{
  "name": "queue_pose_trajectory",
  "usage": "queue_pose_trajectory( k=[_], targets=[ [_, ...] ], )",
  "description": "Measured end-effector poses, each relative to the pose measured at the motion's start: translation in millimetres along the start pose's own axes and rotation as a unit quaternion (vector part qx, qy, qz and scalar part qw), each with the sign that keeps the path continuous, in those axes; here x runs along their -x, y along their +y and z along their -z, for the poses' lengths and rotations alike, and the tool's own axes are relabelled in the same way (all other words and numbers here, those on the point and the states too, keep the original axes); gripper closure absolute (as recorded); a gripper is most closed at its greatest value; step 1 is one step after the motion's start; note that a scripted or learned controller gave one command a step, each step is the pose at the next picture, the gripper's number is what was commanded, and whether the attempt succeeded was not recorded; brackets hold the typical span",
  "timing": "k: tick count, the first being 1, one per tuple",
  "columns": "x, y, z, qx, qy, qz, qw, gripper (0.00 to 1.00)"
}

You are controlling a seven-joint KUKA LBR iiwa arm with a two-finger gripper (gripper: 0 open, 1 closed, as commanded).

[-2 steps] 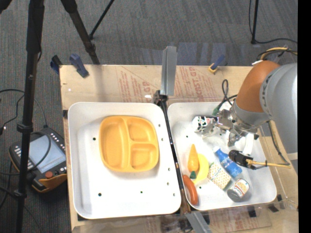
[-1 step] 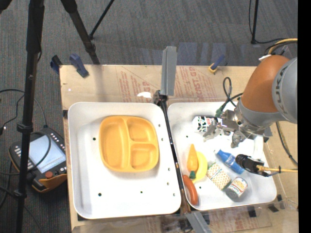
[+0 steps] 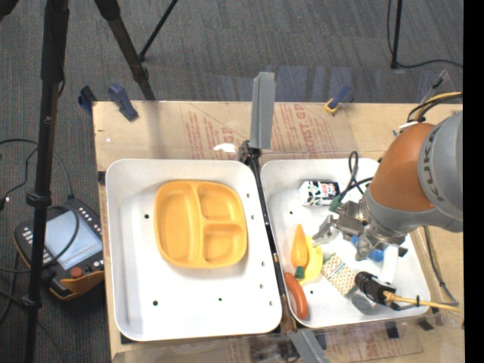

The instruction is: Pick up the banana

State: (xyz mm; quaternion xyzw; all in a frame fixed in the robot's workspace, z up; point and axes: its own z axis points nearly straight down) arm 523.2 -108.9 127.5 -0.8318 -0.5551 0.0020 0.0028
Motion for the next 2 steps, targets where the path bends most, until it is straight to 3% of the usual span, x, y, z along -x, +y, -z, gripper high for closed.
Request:
queue_pose_trajectory(
  k=[1,2],
  targets=[
    [-15.0,-29.0,-35.8,0.008,0.001,-0.015,0.9999,0.0],
    [-15.4,-28.9,-27.1,0.008,0.001,-0.016,0.9998,1.0]
  ],
)
